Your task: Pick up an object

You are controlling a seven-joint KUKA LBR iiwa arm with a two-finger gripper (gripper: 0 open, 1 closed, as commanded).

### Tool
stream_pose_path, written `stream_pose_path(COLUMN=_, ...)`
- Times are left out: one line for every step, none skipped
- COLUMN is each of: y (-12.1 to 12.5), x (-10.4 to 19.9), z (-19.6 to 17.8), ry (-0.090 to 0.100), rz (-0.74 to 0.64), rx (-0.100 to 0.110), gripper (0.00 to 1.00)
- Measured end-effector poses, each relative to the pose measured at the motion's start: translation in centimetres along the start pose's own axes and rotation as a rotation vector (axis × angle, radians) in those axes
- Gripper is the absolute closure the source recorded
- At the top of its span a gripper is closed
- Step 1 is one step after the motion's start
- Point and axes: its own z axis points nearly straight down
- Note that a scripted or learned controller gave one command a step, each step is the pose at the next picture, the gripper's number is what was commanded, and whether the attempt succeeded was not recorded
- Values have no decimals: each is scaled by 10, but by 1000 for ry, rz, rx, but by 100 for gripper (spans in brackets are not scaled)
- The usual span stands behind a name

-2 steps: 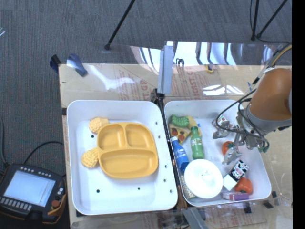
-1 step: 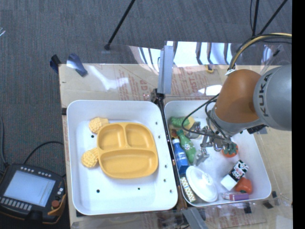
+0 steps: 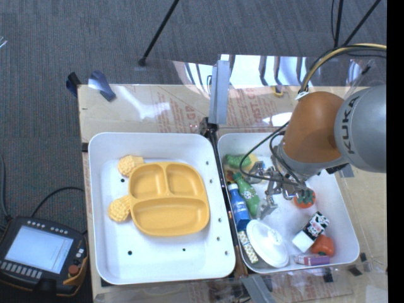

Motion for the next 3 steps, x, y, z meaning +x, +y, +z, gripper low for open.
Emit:
stream_pose_path(y=7, x=11, z=1, ry=1, rz=4, rx=-5, gripper=0)
stream_pose_path(y=-12, x=-42, z=1, ry=0, rz=132, rx=-6, gripper=0)
stream_pose_path(y=-92, x=-23, z=1, ry=-1, rz=87, rx=-5, gripper=0)
